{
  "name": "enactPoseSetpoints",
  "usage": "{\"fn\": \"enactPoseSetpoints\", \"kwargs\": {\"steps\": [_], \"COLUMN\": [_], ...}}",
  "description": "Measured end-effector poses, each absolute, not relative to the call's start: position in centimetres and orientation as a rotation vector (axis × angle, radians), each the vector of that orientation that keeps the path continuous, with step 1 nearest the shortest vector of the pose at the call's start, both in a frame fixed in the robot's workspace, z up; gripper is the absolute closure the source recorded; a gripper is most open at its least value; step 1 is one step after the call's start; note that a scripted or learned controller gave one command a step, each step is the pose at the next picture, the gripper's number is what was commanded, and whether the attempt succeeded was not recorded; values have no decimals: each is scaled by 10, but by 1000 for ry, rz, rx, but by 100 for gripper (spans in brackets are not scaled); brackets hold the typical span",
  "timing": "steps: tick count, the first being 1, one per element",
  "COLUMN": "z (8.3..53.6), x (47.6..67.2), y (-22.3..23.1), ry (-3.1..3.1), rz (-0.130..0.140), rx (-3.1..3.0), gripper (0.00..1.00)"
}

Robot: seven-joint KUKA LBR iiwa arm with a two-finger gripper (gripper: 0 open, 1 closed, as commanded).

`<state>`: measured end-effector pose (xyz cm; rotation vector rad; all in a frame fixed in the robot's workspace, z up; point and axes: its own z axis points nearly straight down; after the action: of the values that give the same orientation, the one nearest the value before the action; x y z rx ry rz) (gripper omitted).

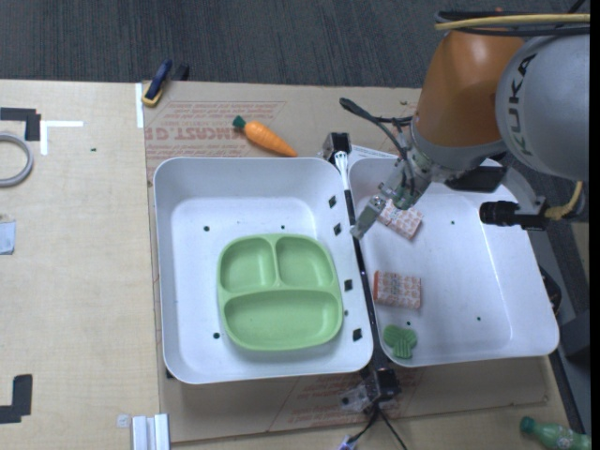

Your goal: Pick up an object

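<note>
One word, KUKA, marks the grey arm [548, 82] above the right bin [487, 336].

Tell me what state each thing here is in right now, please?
Gripper: low in the right bin, at its left wall.
Plate: green, flat in the left bin.
Upper block: tilted, beside the gripper.
Lower block: lying flat in the right bin.
Green piece: lying near the right bin's front corner.
Carrot: lying on the bench behind the bins.

likely robot lab, KUKA arm [525, 92], 2 bins [187, 251]
</note>
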<state>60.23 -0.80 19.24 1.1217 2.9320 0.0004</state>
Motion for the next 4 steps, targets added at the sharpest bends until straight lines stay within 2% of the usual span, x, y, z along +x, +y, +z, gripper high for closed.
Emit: {"fn": "enactPoseSetpoints", "kwargs": {"steps": [1,2,3,4], "z": [193,193,192,193], "x": [570,507,580,536], "y": [19,-10,-13,-15], "ry": [3086,3138,3133,2979], "rz": [1,1,1,0], "rx": [579,108,-166,-989], "gripper": [0,0,0,0]}}
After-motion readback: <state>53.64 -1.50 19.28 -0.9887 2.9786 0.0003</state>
